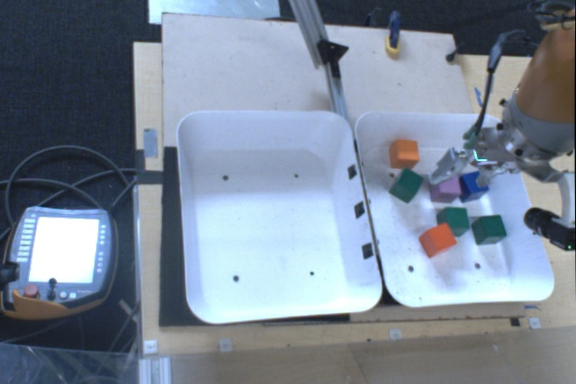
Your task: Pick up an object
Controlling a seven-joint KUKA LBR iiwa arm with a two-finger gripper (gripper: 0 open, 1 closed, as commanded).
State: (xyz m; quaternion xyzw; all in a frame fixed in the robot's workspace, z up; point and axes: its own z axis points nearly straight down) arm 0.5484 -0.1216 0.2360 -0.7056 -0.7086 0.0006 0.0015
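Bench (270,67) first: it is a pale board, and two white bins sit on it side by side. Left bin (270,220) is the bigger one, with a few dark dots on its floor. Right bin (522,283) has all the blocks in it.

The arm (551,94), grey and orange, comes in over the right bin's right edge. Its claw (461,165) hangs low near the middle of that bin. Whether the claw is spread or pinching is too hard to tell.

A pendant (58,261) with a bright screen lies off the bench, on the left, with black cable looped round it.

Now the blocks. A purple block (445,189) and a blue block (473,185) sit side by side, touching, just under the claw tip. A dark green block (407,185) lies just left of the purple one. An orange block (404,152) sits nearer the bin's back edge, left of the claw. Toward the front edge lie a second orange block (437,239), a green block (453,218) touching it, and another green block (489,228) to the right.

A small yellow clamp (393,42) is at the bench's back edge.
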